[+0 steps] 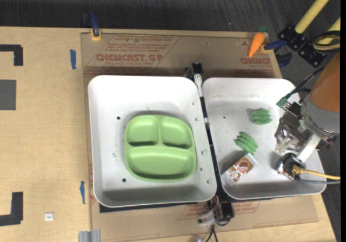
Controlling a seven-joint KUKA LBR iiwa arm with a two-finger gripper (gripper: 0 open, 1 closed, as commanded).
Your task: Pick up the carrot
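Observation:
The carrot (255, 45), orange with a small green top, lies on the cardboard sheet just beyond the far edge of the right bin (238, 88). My gripper (287, 152) hangs low over the right side of the right bin, well in front of the carrot and to its right. Nothing orange shows at the gripper. The grey arm with its orange band (328, 92) comes in from the right edge.
The right bin holds a green ridged piece (261, 116), a green leafy piece (247, 142) and a small printed carton (240, 169). A green divided plate (160, 146) sits in the left bin (102, 127). A blue clamp (274, 45) sits beside the carrot.

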